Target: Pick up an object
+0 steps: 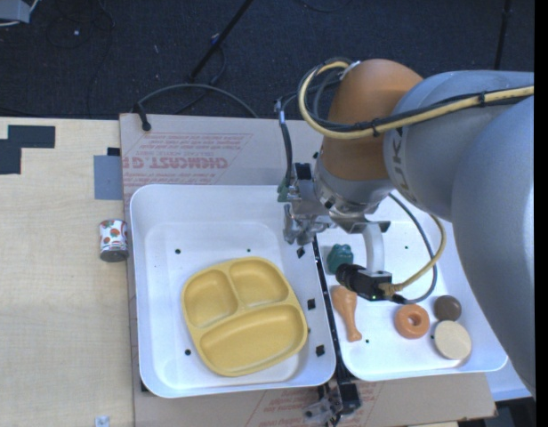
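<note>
On the bench (52, 327), at the nine o'clock edge of the scene, a small can with red spots (112, 238) lay on its side, just beside the left bin (158, 229) and outside it. Both bins sat on a cardboard sheet with red print (194, 154). In the left bin a yellow divided tray (245, 314) lay flat, toward the bin's five o'clock corner.

At the seam between the bins the end effector (297, 231) pointed steeply down, over the twelve o'clock end of the dividing walls. Whether it was released or clenched could not be told, and nothing was seen held in it. The grey arm (470, 149) came in from three o'clock and bent down at its orange band (367, 118) above the wrist, with cables looped over the top.

In the right bin (390, 358) a teal object (339, 256) lay at four o'clock from the end effector, near it. An orange drumstick-shaped piece (347, 310) lay at six o'clock from the teal object. Further toward three o'clock came a doughnut (412, 320), then a brown round piece (447, 307) with a cream disc (452, 339) touching or nearly touching it at six o'clock.
</note>
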Robot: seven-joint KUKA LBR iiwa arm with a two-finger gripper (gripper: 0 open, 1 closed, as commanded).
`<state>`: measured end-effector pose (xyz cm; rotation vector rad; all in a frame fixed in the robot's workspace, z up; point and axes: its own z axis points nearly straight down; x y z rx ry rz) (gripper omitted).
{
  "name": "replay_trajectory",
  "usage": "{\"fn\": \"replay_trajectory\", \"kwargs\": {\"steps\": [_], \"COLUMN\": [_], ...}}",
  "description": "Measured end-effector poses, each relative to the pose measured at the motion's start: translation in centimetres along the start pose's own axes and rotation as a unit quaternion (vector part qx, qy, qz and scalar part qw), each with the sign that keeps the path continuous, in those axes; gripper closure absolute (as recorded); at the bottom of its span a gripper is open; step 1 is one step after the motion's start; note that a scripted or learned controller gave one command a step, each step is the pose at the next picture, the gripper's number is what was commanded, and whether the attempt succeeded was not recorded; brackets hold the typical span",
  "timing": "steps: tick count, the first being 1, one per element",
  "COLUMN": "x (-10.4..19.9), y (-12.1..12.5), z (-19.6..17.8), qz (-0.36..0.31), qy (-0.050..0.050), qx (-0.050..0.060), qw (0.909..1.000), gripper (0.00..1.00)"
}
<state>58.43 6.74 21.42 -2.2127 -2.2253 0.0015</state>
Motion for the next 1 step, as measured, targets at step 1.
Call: {"fn": "replay_trajectory", "kwargs": {"steps": [1], "x": [4.13], "y": [1.41], "z": [-0.73], "qz": [0.001], "qy": [0.000], "qx": [-0.001], "qw": [1.0000], "gripper": [1.00]}}
